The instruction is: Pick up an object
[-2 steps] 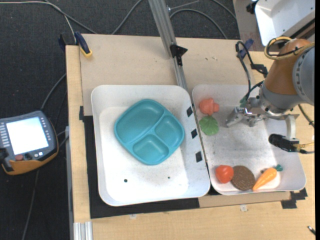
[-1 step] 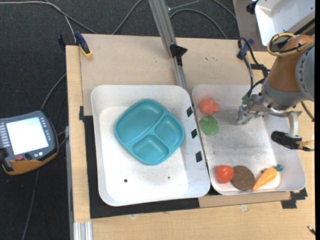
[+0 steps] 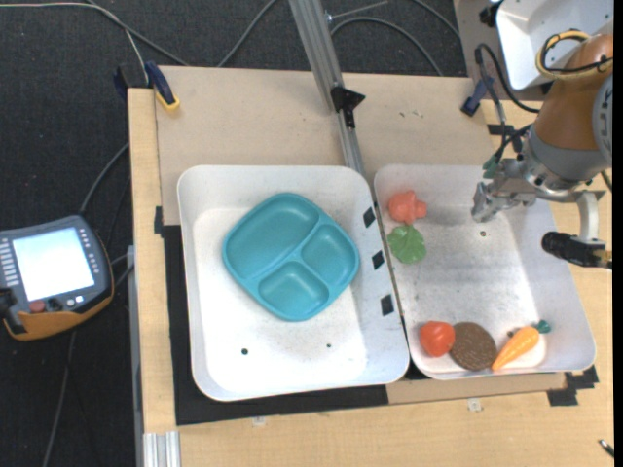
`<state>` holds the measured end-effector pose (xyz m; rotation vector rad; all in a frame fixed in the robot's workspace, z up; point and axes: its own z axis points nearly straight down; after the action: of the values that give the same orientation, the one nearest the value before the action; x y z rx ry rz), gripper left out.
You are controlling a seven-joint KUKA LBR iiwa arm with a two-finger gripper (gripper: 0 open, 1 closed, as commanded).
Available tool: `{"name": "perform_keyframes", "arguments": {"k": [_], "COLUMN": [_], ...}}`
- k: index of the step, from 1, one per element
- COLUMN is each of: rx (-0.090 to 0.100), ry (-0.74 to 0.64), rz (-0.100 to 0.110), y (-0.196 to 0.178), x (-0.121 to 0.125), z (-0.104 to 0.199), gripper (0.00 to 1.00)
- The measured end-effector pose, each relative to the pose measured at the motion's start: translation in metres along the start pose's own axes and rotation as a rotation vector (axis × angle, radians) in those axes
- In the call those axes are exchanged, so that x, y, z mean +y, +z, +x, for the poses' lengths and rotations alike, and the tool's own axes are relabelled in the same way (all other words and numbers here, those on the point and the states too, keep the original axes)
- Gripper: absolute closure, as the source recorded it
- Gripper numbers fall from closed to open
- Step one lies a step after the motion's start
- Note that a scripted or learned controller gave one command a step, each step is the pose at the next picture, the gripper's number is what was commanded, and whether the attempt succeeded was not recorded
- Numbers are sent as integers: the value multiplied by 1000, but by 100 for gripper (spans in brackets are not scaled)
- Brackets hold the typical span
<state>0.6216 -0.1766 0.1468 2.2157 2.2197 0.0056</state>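
Note:
My gripper (image 3: 484, 205) hangs over the far part of the right bin (image 3: 506, 270), fingers pointing down, with nothing seen between them. In that bin, a red-orange toy (image 3: 405, 205) and a green leafy toy (image 3: 407, 245) lie at the far left, well left of the gripper. Along the near edge lie a red tomato (image 3: 437, 338), a brown round patty (image 3: 473, 345) and an orange carrot (image 3: 519, 345).
The left bin (image 3: 209, 290) holds a teal divided plate (image 3: 289, 255). A metal pole (image 3: 326, 56) rises behind the bins. A teach pendant (image 3: 49, 275) lies on the floor at the left. The arm's orange band (image 3: 574, 105) is at the upper right.

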Motion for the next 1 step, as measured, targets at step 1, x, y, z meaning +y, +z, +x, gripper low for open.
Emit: {"name": "perform_keyframes", "arguments": {"k": [1], "rx": [0], "ry": [0], "rz": [1], "y": [-55], "x": [-7], "z": [6], "gripper": [100]}}
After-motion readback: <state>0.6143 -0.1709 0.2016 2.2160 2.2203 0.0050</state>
